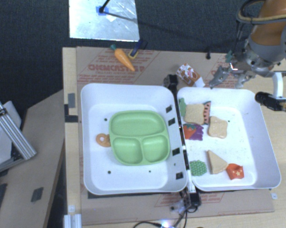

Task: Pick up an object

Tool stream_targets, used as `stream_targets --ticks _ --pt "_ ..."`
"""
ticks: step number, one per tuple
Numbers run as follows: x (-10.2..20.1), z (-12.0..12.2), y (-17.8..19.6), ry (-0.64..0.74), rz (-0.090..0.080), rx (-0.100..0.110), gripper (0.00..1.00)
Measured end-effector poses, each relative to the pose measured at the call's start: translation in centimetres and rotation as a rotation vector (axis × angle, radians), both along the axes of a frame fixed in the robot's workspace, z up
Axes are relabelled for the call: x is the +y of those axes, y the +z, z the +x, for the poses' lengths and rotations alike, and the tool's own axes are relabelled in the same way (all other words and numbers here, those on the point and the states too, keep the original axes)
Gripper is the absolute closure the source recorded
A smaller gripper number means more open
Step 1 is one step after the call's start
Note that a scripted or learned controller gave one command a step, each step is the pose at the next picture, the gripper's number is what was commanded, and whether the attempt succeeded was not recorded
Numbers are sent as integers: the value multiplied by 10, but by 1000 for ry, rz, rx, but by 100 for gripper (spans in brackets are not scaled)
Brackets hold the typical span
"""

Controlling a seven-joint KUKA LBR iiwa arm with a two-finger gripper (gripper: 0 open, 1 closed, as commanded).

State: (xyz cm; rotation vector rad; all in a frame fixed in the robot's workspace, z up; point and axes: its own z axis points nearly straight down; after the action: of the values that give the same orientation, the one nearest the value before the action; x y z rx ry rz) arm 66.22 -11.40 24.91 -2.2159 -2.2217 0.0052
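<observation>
Right bin [264, 127]: two bread slices [218, 127], wedge slice [216, 162], red piece [235, 171], green round [197, 167], purple-and-red toy [193, 131], all candidate objects, lying apart.

Left bin [93, 127]: green divided plate [136, 137], small pretzel [103, 139] beside it.

Tabletop [76, 70]: carrot [124, 59] and a small packet [188, 73], outside the bins.

Claw [231, 76]: hung above the right bin's far rim, grasping nothing; spread of its tips could not be told.

Risk, as judged: flat pieces offered little to pinch; a descent near the rim could strike the wall or close on air.
</observation>
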Motion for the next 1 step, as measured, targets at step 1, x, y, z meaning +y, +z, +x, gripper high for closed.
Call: stream_targets --ticks 1 --pt "0 1 4 1 -1 -7 0"
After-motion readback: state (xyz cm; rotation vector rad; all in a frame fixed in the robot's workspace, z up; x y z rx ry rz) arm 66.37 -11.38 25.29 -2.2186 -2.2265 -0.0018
